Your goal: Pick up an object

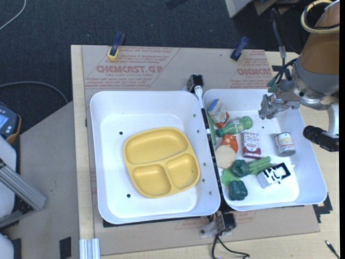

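Two shallow white bins are seen side by side on a cardboard-covered surface (161,63), viewed from above at a slant. In the left bin (108,117), a yellow plastic tray (160,159) w/ three rounded compartments is laid flat, tilted a little in plan. In the right bin (307,171), small toy groceries are clustered toward its left half: a small pale jar (218,111) near the top, a green bottle (236,125) below it, a red-and-white item (230,141), a red-and-white box (251,144), a round cream disc (223,157), a green leafy vegetable (248,168), a dark green pepper-like piece (236,189), and a white block w/ black marks (274,175). A small silver can (284,143) is set apart to the right. The arm is reached in from the right; its pincer (268,107) is positioned above the bin's upper part, just right of the bottle, approx. between bottle and can. Whether the pincer is wide or narrow cannot be told; nothing is seen held in it.
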{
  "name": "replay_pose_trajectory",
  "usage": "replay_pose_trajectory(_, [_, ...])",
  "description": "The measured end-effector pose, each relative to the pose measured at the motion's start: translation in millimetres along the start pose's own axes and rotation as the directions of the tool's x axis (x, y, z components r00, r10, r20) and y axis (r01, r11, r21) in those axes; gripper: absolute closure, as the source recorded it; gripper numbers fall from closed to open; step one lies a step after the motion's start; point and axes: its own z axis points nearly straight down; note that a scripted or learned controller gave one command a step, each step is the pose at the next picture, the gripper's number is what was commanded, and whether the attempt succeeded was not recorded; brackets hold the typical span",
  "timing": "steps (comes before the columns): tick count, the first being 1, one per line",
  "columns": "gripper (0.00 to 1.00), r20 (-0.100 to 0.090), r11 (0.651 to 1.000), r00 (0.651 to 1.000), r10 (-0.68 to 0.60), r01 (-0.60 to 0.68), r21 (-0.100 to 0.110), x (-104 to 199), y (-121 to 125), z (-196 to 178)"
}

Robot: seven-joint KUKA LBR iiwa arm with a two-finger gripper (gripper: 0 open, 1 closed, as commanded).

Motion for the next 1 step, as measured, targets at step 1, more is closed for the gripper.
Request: replay_pose_trajectory(1, [1.00,-0.001,1.000,1.000,0.000,0.000,0.002,45.0,21.6,12.2])
